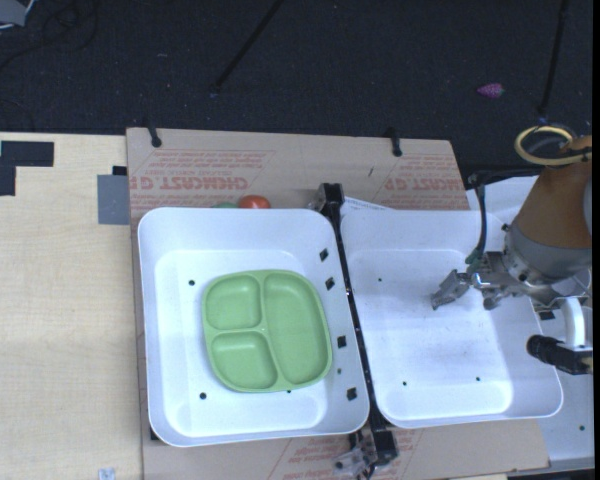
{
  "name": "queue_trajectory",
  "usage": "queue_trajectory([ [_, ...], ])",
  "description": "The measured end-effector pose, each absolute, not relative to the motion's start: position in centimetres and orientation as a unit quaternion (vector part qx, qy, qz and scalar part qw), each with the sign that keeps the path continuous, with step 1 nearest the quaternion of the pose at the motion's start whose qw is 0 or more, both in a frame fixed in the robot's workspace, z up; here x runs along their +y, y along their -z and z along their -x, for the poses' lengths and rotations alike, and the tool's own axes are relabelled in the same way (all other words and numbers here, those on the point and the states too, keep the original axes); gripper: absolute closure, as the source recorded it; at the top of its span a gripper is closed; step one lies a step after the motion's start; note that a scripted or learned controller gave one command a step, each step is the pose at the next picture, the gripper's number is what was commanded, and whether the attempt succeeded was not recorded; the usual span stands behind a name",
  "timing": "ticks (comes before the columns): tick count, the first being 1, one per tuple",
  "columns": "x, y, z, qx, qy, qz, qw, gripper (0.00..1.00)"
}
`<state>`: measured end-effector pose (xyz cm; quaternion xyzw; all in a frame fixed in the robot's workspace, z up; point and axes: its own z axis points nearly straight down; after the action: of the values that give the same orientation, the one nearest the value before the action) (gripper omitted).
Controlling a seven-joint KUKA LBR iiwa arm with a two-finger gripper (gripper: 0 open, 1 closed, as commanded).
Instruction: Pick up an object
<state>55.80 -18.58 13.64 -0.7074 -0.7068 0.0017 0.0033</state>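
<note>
Red print on cardboard sheet (280,173) behind bins — upside down, approx. "CHEMCAST GP", printed twice.

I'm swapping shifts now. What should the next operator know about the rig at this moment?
Gripper: over the right bin, upper right part, nothing between its fingers.
Green divided plate: lying flat in the left bin.
Small red-orange object: behind the left bin's far rim, on the cardboard.
Done: nothing picked yet.
Left: the whole pick; the plate is the obvious candidate.
</note>
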Motion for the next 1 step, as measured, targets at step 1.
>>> queue_trajectory([
  [1, -18.48, -8.51, -55.78, -0.706, -0.0009, 0.708, 0.002, 0.00],
])
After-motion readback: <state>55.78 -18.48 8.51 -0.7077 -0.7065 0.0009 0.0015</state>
